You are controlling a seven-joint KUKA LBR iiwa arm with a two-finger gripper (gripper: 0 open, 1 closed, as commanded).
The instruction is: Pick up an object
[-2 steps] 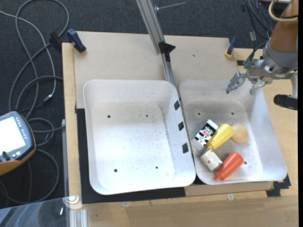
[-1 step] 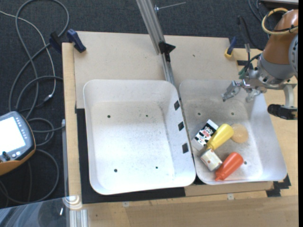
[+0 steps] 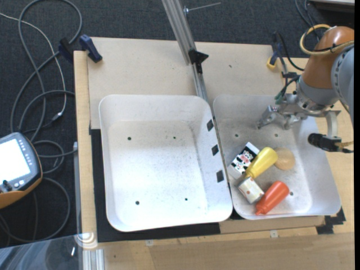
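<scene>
Above the right bin (image 3: 320, 198), the tool (image 3: 275, 118) hovers with fingers spread and nothing between them, poised short of the yellow bottle (image 3: 262, 162), presumably lining up a grasp

Even, fairly bright overhead light falls on the bench (image 3: 140, 72), the white bins (image 3: 152, 162) look slightly washed out with soft faint shadows, and the whole picture is mildly soft and grainy.

Open floor across the far half of the right bin (image 3: 228, 112), behind the yellow bottle (image 3: 262, 161). Crowded just in front of the yellow bottle: white jar (image 3: 251, 189) and orange bottle (image 3: 272, 197). Patterned card (image 3: 243, 158) touching its left, tan disc (image 3: 285, 160) just right.
</scene>
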